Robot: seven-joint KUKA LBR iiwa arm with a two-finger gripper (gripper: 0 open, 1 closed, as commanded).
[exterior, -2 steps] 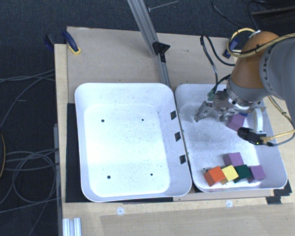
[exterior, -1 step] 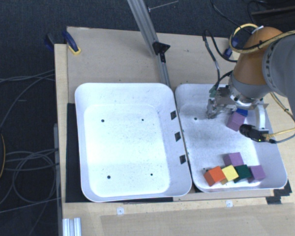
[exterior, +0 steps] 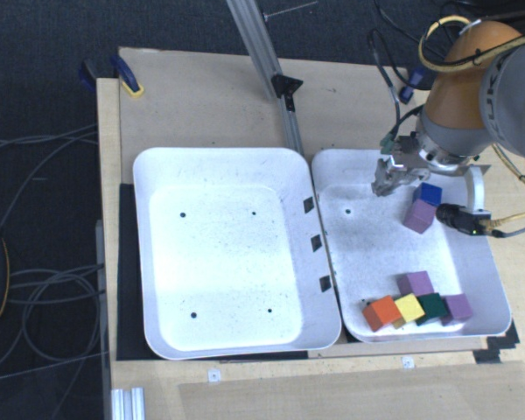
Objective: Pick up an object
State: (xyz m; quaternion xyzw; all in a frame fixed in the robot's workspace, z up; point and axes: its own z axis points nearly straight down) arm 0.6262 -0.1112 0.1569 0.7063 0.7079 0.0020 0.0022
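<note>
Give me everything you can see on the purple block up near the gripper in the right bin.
The purple block is a small, matte lilac cube, tilted on the floor of the right bin near its far right side. A blue block sits against its upper edge. The gripper hangs just to its left, apart from it.

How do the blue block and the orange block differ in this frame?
The blue block lies near the right bin's far end, by the end effector; the orange block lies at the near end. Blue touches only a purple block; orange heads a row of blocks. Both are small cubes.
</note>
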